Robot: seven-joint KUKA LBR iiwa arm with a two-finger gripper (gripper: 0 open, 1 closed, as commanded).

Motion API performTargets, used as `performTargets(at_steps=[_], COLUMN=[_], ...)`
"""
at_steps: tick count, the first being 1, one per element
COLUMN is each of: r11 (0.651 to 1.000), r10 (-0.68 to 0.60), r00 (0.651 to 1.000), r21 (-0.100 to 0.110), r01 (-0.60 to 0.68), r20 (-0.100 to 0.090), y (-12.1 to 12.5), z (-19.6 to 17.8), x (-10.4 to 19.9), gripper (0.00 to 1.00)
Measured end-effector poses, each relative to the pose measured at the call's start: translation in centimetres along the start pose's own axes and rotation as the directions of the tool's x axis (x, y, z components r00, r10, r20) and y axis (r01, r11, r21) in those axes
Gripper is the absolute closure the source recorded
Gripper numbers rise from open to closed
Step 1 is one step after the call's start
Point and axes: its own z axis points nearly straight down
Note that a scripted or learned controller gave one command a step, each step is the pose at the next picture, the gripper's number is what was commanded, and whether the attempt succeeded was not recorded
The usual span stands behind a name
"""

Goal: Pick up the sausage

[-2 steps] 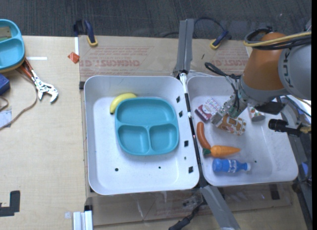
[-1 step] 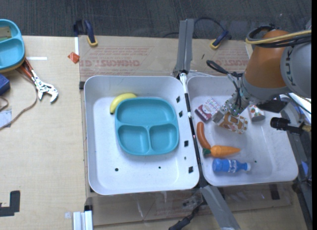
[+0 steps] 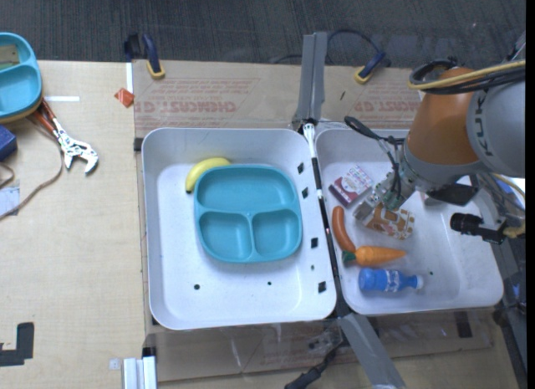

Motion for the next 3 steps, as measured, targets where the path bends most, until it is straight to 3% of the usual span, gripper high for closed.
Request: performTargets(at_steps=[1, 2, 3], r11=[0.889, 0.979, 0.87], r10=[-0.458, -0.205, -0.494], r00=[0.889, 0.979, 0.87], r21=[-0.001, 0.001, 0.0], r01=[0.458, 0.205, 0.494], r20=[-0.002, -0.002, -0.004], y=[3.5, 5.1, 3.7], z=[-9.9, -10.0, -9.9], x=[7.0, 5.2, 11.5], gripper=[1.0, 1.0, 1.0])
